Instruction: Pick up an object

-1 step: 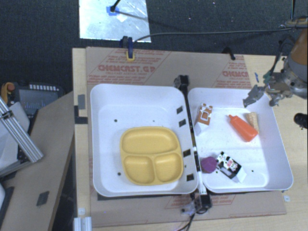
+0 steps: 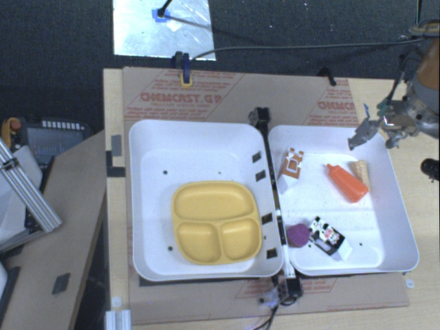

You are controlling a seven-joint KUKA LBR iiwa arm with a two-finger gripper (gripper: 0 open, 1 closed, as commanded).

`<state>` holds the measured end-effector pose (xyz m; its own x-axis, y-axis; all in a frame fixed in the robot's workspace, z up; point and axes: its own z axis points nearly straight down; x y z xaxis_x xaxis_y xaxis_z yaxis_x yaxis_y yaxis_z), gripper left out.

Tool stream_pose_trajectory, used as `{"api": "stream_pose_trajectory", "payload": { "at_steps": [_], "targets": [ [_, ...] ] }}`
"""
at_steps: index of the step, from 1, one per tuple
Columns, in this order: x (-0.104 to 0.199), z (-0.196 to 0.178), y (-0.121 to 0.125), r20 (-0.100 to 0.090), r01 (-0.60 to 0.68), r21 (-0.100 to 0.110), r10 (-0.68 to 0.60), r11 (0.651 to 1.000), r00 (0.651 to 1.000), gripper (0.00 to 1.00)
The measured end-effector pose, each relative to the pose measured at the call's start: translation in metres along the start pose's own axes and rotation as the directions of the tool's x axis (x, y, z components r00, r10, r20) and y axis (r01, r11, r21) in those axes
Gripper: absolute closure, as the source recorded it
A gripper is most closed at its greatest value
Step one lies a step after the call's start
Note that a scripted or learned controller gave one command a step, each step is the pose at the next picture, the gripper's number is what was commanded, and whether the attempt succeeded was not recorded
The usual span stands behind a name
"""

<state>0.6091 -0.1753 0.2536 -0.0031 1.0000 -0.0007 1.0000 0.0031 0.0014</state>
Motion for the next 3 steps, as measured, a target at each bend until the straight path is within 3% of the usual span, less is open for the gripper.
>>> {"api": "stream_pose_trajectory", "payload": {
  "at_steps": [1,3],
  "targets": [
    [0.002,0.042,0.001,-0.001,-0.001,0.003,0.001,1.000,1.000,0.00],
    [0.010,0.161,-0.012,-0.002,-0.002,0.004,0.002,1.000,1.000,0.00]
  ]
}}
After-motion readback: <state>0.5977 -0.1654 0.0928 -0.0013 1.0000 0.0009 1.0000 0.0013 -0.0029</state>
